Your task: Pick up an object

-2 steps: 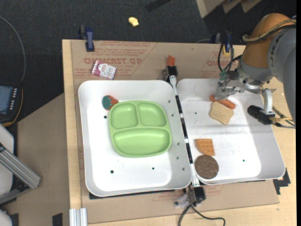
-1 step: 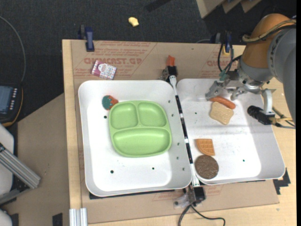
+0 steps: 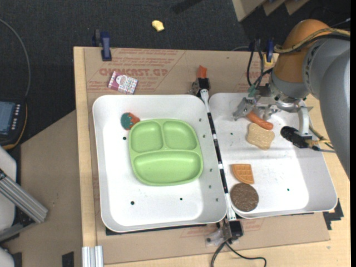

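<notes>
My gripper (image 3: 257, 110) hangs low over the far part of the right bin (image 3: 311, 193), its fingers spread apart. An orange sausage-shaped piece (image 3: 260, 120) lies on the bin floor right at the fingertips, not lifted. A pale bread slice (image 3: 260, 137) lies just in front of it, touching it. Nearer the front of the same bin lie an orange waffle piece (image 3: 242, 173) and a round brown patty (image 3: 244, 197).
The left bin (image 3: 111, 193) holds a green divided plate (image 3: 164, 151) and a small red and teal item (image 3: 129, 120) by the plate's far left corner. A pink card (image 3: 123, 82) lies on the cardboard behind the bins. A rail with clamps divides the bins.
</notes>
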Available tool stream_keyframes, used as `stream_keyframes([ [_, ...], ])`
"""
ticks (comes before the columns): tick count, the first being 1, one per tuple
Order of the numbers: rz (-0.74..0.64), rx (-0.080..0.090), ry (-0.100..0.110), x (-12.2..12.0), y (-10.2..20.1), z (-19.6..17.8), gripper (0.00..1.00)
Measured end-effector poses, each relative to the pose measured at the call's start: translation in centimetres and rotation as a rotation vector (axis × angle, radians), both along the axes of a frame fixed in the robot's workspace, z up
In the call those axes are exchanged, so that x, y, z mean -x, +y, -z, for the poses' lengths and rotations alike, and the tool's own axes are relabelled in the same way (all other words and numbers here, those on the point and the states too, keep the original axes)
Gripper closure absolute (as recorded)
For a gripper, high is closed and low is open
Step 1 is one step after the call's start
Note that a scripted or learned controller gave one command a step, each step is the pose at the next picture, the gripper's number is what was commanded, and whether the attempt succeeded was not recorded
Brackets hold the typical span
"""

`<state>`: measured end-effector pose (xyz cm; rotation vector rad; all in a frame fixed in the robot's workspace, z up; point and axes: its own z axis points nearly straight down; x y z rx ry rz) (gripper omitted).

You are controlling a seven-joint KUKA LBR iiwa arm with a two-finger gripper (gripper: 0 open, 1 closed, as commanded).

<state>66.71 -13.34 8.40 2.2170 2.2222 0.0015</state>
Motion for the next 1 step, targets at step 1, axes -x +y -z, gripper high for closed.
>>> stream_keyframes([
  [1, 0.0, 0.002, -0.004, -0.07, -0.07, -1.22, 1.0],
])
